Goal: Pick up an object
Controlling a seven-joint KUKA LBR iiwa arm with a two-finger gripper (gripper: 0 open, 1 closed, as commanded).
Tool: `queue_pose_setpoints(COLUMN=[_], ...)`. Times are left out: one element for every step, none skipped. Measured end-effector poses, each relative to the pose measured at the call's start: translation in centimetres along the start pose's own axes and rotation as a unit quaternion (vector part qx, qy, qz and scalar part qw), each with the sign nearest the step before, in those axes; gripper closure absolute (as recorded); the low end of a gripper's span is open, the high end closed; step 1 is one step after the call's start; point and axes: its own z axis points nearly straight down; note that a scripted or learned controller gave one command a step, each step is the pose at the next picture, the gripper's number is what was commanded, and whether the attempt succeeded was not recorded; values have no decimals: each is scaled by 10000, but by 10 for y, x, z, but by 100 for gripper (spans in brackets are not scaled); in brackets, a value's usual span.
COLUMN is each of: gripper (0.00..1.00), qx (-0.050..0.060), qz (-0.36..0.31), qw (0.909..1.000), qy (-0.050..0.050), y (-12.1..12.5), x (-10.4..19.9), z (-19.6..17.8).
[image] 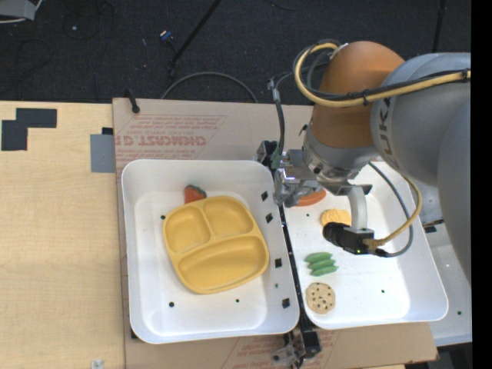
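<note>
Gripper [296, 193]: two-finger unit on the grey arm with the orange band [350, 91], low over the far left corner of the right white bin [419, 298]. Jaw state: cannot tell, as the wrist body and cabling hide the fingertips. It sits directly over an orange-red flat toy piece [311, 200], partly covered by the wrist; contact cannot be made out.

Right white bin, contents:
- orange-red flat toy piece, far left corner, under the gripper;
- yellow ridged toy wafer [335, 217], just near of the orange-red piece, partly behind a black cable connector [350, 239];
- green toy pea pods [321, 264], centre left of the bin;
- round tan toy cookie with dark chips [320, 297], near left corner, near of the pea pods.

Left white bin [146, 306], contents:
- yellow plastic divided plate with three compartments [215, 243], lying flat and slightly turned, central;
- small red toy with a green top [194, 194], touching the plate's far left rim.

Surface: both bins rest side by side on a brown cardboard sheet with red reversed print [173, 133], laid on a light wood bench [54, 244] bearing grey and dark tape patches. Dark carpet floor [154, 29] with loose black cables lies beyond the far edge.
</note>
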Motion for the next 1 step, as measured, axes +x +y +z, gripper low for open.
queue_pose_setpoints(gripper=[100], qx=[0], qz=[5], qw=[10000], qy=[-6], y=[0], x=[45], z=[-3])
